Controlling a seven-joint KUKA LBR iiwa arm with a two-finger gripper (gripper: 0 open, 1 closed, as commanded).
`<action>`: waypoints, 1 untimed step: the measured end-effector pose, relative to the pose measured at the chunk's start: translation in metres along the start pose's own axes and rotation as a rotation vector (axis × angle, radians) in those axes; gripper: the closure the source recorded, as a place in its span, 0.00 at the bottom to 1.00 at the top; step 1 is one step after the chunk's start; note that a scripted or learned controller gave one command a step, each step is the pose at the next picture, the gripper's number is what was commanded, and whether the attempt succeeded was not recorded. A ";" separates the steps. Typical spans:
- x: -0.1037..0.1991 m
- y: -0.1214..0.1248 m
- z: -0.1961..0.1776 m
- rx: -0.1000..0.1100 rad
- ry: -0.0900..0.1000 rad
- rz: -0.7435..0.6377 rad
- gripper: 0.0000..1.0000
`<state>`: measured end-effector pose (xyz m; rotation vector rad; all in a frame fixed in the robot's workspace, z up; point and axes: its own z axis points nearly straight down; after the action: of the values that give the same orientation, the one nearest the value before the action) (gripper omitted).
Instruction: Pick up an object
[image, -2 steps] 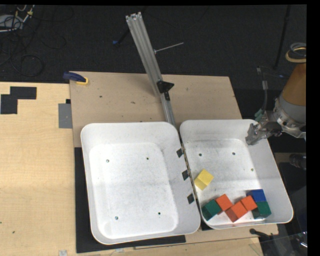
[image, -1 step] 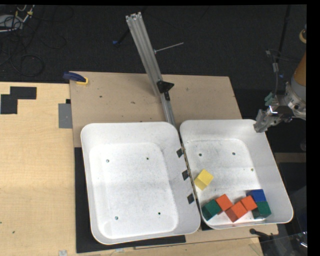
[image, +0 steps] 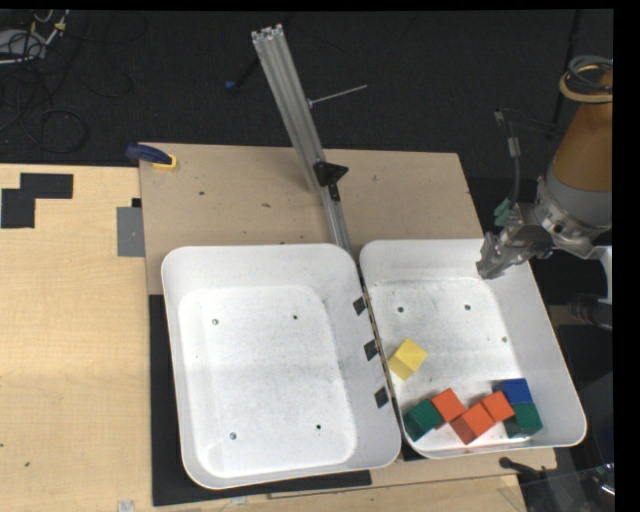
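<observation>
The right bin (image: 455, 290) holds a yellow block (image: 407, 359) near its left wall. Along its front edge lie a green block (image: 423, 417), two orange blocks (image: 448, 404) (image: 480, 417), a blue block (image: 514, 391) and a dark green block (image: 523, 420). My gripper (image: 493, 262) hangs over the bin's far right rim, well behind the blocks, with nothing seen between its fingers. The arm comes in from the right with its orange band (image: 583, 140) above the wrist.
The left bin (image: 195, 270) sits beside the right one, with black clips (image: 368, 348) on the shared wall. A slanted aluminium rail (image: 295, 110) rises behind the bins. A blue-and-yellow clamp (image: 152, 155) lies at the board's far left corner.
</observation>
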<state>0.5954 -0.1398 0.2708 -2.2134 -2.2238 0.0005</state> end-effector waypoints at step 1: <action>0.044 -0.019 0.019 0.003 0.000 0.002 1.00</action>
<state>0.5763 -0.0955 0.2519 -2.2141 -2.2202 0.0036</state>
